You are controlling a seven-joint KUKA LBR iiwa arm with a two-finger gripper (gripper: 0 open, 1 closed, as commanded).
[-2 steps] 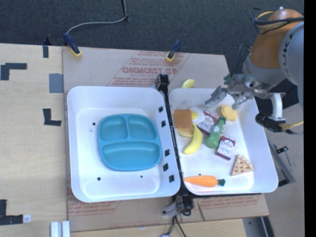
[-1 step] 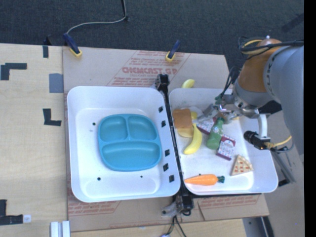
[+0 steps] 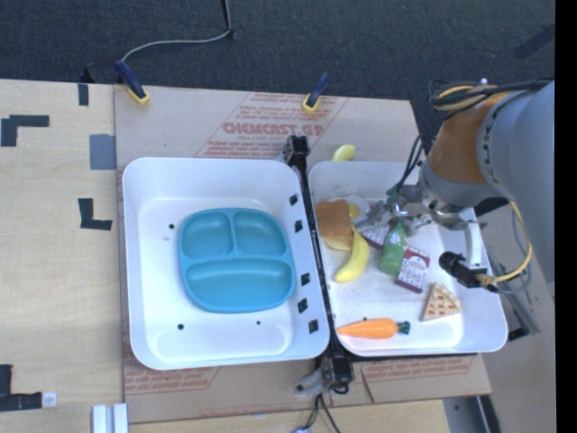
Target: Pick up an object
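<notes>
A robotics lab or test workcell. An industrial grey arm [image 3: 505,152] with an orange band reaches over a wooden surface [image 3: 54,269] marked with black tape. Two white bins [image 3: 144,179] sit on printed cardboard [image 3: 261,129] held by yellow-and-blue clamps [image 3: 132,81]. Toy food [image 3: 370,328] and a blue divided plate [image 3: 238,260] lie in the bins. A loose cable [image 3: 194,34] crosses dark carpet [image 3: 343,25].

Claw [image 3: 389,213] low over the right bin [image 3: 482,332], fingertips lost among the clutter, too small and dark to tell whether spread or closed. Green bottle [image 3: 393,253] partly covered at its top by the claw; purple packet [image 3: 413,270] half tucked behind the bottle, print unreadable. Arm [image 3: 505,152] cut off at the right; yellow item [image 3: 343,153] behind the bin's far rim partly hidden.
</notes>
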